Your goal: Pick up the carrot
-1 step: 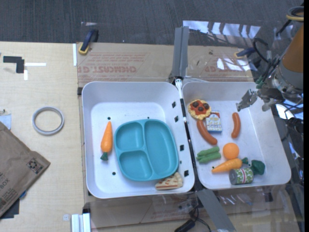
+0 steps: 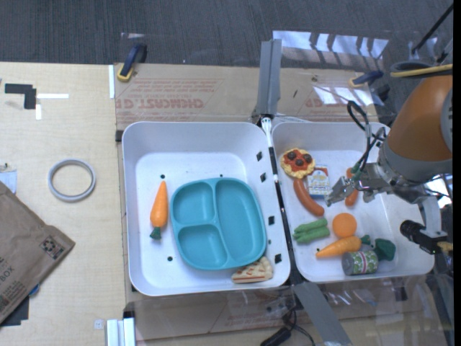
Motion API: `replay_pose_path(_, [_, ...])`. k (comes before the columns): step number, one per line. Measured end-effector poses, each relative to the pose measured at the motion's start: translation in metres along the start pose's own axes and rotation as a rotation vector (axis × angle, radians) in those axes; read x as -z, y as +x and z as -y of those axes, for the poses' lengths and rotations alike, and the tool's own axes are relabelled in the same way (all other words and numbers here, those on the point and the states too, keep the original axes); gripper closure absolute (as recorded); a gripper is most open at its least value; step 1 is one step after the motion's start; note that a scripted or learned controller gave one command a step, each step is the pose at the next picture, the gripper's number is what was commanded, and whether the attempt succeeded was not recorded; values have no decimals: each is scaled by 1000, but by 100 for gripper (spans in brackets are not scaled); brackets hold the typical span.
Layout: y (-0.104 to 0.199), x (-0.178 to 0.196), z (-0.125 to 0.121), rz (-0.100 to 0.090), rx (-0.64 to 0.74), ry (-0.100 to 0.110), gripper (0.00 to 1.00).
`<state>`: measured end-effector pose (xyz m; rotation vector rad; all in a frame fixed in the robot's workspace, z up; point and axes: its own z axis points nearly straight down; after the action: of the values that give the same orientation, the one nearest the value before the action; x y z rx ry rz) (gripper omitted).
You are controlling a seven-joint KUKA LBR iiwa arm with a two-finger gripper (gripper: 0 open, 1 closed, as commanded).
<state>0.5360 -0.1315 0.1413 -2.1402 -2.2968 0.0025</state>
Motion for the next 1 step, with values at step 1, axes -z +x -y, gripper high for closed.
replay_pose_path(1, [-17,-51,46,-1,67,1,0])
